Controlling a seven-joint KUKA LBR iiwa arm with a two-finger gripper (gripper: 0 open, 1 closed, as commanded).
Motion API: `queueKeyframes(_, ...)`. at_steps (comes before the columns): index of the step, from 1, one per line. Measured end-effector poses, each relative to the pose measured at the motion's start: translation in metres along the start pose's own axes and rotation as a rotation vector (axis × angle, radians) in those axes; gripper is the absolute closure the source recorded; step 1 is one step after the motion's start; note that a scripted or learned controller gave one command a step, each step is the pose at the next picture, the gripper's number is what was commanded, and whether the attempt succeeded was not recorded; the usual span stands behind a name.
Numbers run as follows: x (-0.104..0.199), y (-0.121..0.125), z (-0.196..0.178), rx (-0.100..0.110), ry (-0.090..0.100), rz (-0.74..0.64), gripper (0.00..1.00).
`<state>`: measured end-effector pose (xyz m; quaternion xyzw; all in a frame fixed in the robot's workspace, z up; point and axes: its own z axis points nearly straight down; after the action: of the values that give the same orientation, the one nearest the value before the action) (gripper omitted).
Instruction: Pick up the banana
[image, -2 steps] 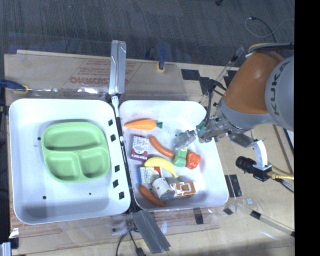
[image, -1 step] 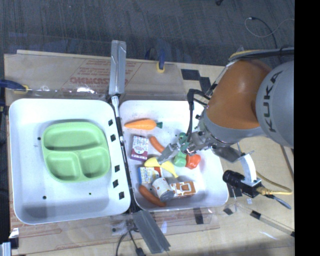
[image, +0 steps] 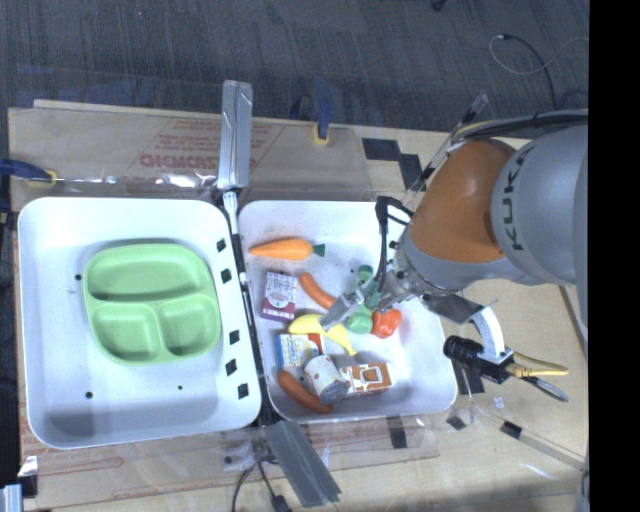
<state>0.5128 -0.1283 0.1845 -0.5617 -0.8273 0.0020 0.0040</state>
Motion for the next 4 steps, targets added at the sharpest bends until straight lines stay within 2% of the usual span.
queueKeyframes(1,-0.005,0.019,0.091,-0.009,-0.004,-0.004,0.00)
queueKeyframes(2,-0.029,-0.020,0.089,-0.017,0.014,-0.047,0.00)
queueKeyframes(3,-0.046,-0.049,0.089,-0.018,-0.007,-0.140,0.00)
queueKeyframes(4,-0.076,0.020,0.094,-0.005,-0.003,-0.273,0.00)
